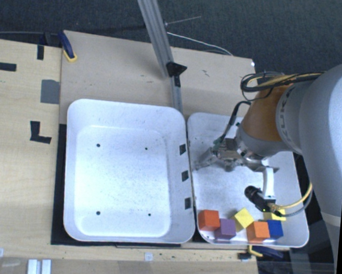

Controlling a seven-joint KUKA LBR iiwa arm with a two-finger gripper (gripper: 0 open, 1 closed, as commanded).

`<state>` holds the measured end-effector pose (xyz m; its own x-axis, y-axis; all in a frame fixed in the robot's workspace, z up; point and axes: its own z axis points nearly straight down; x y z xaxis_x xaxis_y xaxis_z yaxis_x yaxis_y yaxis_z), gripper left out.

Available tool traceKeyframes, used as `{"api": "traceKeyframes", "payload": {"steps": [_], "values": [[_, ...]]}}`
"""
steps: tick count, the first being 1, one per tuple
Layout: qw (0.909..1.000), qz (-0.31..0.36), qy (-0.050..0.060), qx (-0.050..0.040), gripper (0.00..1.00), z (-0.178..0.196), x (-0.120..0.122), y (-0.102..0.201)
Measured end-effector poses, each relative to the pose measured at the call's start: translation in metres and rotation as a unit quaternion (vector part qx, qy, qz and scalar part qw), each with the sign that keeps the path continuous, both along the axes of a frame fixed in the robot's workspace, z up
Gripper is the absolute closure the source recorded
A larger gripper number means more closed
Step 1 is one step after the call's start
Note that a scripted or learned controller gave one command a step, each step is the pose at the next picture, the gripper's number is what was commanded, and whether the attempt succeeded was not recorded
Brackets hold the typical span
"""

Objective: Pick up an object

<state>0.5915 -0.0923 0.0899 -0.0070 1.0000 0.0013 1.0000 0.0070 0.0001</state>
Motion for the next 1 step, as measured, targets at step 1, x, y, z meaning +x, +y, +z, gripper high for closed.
{"api": "traceKeyframes", "payload": {"steps": [1], "values": [[1.0, -0.001, 0.0, 0.0009, 0.0, 0.1058, -0.0995, 0.0591]]}}
